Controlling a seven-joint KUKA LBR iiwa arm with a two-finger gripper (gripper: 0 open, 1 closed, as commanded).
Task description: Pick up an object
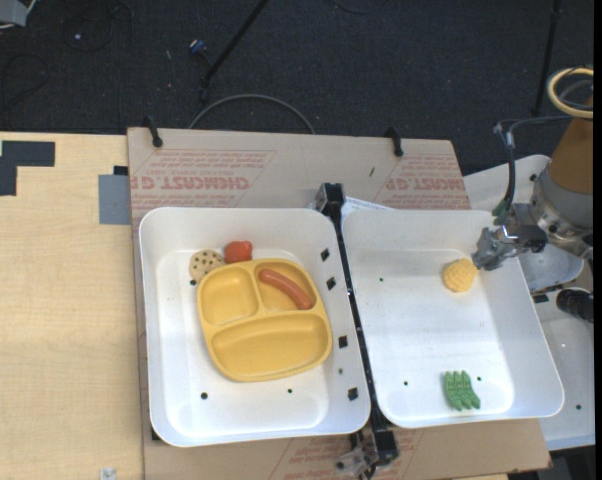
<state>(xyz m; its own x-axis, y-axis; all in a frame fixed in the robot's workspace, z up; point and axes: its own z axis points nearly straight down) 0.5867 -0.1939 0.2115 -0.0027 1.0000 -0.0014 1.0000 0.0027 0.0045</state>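
yellow pineapple toy [460,275] lies in the far right part of the right bin [421,368], just left of the tool [488,248] and slightly nearer. the tool hangs at the bin's right rim; whether it is apart or together cannot be told. the toy is roundish, with no clear long axis. judgement: a short leftward shift, then descent.

Lighting even and bright from overhead; white bins [246,423] slightly glaring, shadows soft. Floor [281,48] beyond the tabletop's far edge dark. Mild overall softness.
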